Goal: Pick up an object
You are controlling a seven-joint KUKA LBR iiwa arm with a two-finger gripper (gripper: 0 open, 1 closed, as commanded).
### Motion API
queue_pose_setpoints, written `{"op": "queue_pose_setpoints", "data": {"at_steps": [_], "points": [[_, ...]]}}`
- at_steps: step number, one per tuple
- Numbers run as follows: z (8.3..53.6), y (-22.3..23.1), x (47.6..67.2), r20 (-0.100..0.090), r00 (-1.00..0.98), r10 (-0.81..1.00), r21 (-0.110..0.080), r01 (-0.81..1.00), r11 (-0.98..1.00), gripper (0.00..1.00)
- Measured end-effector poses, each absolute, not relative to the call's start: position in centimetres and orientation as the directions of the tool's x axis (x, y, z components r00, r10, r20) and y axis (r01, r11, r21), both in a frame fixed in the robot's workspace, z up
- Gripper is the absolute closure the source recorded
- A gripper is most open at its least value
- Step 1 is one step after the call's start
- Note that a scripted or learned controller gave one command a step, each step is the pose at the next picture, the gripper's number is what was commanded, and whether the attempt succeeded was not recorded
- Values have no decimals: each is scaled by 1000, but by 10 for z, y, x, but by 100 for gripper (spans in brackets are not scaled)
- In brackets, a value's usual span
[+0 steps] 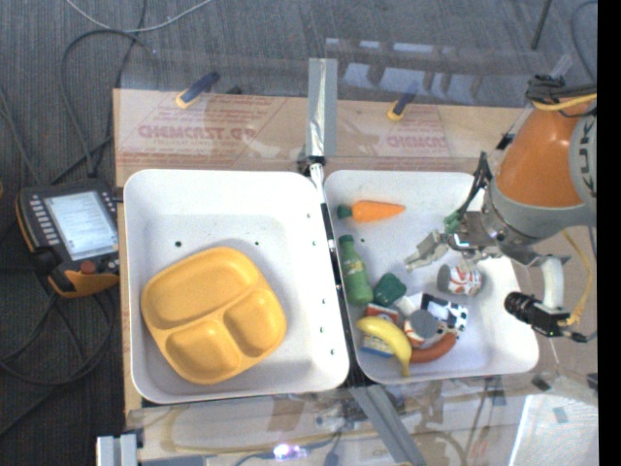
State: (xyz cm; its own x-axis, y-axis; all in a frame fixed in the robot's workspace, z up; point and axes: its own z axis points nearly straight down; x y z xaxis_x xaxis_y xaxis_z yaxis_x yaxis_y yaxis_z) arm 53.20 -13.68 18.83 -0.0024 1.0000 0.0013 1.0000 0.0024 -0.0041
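Observation:
My gripper (439, 241) hangs over the middle of the right bin (505, 357), fingers spread open with nothing between them. Just below and right of it lies a small grey, white and red ball (459, 280). An orange carrot (376, 211) lies at the bin's back left. A green bottle (354, 270) lies along the left wall, with a small green block (390, 287) beside it. At the front sit a yellow banana (388, 341), a red sausage (434, 349) and a black-and-white toy (444, 314), packed close together.
The left bin (175, 197) holds a yellow divided plate (213, 314). A teach pendant (68, 231) with cables lies on the floor at the far left. A metal divider post (320, 115) stands behind the bins. A black part on the arm (529, 309) overhangs the right bin's edge.

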Motion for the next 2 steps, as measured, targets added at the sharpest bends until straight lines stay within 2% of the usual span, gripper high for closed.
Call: {"op": "queue_pose_setpoints", "data": {"at_steps": [1, 2], "points": [[140, -200, 543, -3, -91, 996, 3, 996, 91, 0], [95, -214, 533, 4, -161, 987, 3, 987, 161, 0]]}}
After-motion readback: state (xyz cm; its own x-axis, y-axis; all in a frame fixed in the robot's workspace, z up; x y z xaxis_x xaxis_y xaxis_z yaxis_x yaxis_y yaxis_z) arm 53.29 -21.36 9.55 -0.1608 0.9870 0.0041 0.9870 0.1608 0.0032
